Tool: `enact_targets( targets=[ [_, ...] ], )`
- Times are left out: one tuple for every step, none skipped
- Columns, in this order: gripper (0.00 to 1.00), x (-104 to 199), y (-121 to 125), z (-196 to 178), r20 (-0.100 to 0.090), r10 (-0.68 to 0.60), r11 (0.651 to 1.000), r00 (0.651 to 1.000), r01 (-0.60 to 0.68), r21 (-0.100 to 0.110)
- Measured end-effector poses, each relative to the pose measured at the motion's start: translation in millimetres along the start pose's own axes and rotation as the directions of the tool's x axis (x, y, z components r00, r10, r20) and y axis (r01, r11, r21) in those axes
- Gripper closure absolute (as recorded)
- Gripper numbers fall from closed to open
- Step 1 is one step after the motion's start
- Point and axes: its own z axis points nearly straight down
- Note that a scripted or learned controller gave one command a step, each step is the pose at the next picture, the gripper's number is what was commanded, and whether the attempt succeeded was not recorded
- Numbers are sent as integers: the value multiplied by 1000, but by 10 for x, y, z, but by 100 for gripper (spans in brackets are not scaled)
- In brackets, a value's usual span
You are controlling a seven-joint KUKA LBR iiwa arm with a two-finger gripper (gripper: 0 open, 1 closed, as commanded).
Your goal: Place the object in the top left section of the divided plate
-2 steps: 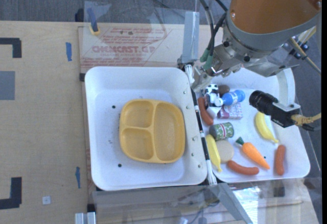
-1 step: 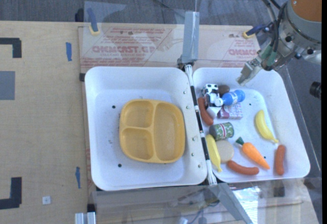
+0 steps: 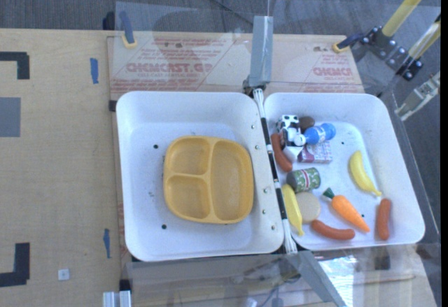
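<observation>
**Plate bare, food items all in R bin**

Red sausage [image 3: 332,231] lies at 6 o'clock of the right bin [image 3: 400,152], a second sausage [image 3: 383,219] at 5, and a carrot [image 3: 346,210] btwn them. Banana [image 3: 364,173] sits at 3 o'clock, green can [image 3: 304,180] near centre, blue bottle [image 3: 320,133] at 12. Yellow divided plate [image 3: 208,178] rests mid left bin [image 3: 133,159], w/ its two small sections toward 9 o'clock and the large one toward 3. Gripper state: can't tell.
</observation>
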Motion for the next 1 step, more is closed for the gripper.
enact_targets(
  targets=[
    [100,1558,690,591,-5,13,1000,1000,-13,3]
  ],
)
